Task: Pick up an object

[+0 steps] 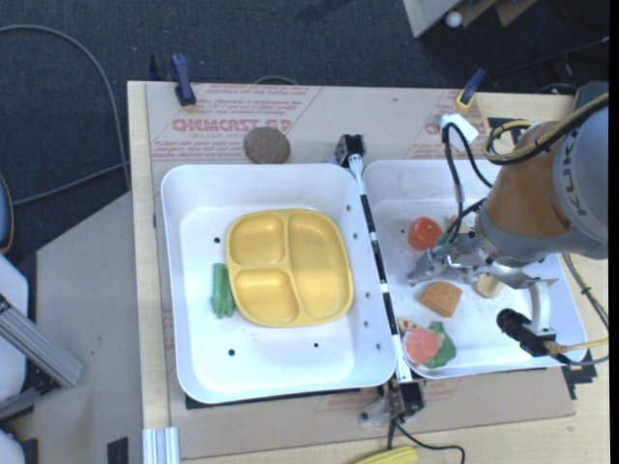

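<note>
Grey arm's pincer (437,262) low in right white bin (503,351), finger state unclear, between small red round object (425,232) and tan bread-like piece (442,298)

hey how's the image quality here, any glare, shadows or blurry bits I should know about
In the camera view, lighting is even and bright; the white bins look slightly washed out, without hard glare. Soft shadows lie under the yellow divided plate and beneath the arm. The end effector area is cluttered and hard to read near the red tomato-like piece. Focus is fair, though text on the cardboard is soft.
</note>
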`<state>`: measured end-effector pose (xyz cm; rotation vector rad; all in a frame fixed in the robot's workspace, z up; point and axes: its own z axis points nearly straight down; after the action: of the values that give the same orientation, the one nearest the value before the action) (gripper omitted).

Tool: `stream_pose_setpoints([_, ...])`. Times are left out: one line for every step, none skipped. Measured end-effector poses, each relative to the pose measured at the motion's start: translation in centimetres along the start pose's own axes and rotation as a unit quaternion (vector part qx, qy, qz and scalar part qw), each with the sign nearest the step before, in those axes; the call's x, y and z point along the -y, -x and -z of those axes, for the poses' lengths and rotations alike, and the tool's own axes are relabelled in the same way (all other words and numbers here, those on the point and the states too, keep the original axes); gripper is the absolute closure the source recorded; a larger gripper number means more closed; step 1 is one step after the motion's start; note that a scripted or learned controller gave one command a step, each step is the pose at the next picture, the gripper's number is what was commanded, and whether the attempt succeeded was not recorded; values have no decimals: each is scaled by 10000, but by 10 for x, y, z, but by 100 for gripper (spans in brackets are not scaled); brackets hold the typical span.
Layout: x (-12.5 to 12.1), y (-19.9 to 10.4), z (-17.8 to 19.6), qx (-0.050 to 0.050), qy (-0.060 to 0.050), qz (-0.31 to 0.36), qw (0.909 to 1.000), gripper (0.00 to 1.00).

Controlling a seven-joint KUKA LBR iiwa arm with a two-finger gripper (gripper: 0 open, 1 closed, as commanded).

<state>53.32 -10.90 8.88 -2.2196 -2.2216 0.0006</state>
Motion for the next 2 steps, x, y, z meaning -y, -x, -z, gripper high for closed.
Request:
stream_pose_setpoints([55,-10,-5,-3,-6,-8,10000,0])
stream_pose_setpoints([19,-6,-4,4,11,-5,10000,0])
